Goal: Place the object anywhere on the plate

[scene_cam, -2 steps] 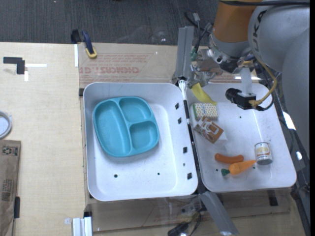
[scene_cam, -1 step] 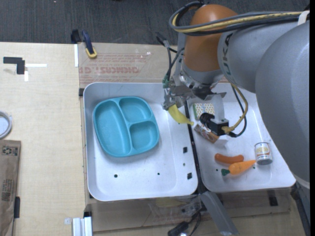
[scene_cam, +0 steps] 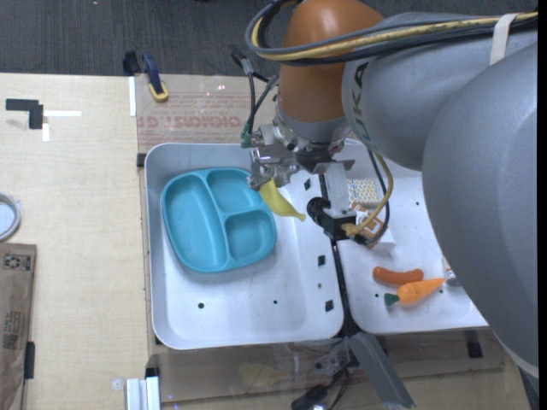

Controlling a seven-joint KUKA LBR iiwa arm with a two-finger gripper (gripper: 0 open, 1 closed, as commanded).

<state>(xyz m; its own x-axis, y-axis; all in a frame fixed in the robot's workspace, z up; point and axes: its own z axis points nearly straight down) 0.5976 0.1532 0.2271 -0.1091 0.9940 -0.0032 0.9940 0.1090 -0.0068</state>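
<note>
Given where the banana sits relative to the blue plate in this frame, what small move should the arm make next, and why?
Probably a short shift toward the view's left, then release. The yellow banana hangs below the gripper at the right rim of the blue divided plate in the left bin, so most of it looks to be off the plate; dropping now might miss.

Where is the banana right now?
The banana hangs under the gripper in the left bin, just off the blue plate's upper right edge.
</note>
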